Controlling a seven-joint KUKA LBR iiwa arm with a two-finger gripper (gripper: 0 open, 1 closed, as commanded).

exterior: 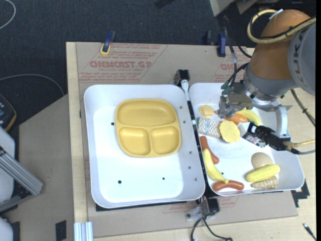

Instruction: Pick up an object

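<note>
The gripper (226, 109) hangs low in the right bin (296, 170); how far it is open cannot be told. A round yellow slice (229, 131) lies just at its six o'clock, an orange piece (235, 119) beside it at four o'clock.

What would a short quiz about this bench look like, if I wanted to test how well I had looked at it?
1. True or false: the yellow tray lies in the left bin.
2. Which bin is the gripper above: A, the left one; B, the right bin?
3. Fill in: the corn cob lies near the right bin's ____ corner, front or back?

Key
1. True. The tray has three compartments and sits toward the back of the left bin.
2. B. It hangs over the back of that bin, among the toy food.
3. Front, on the arm's side, next to a brown bun.
</note>
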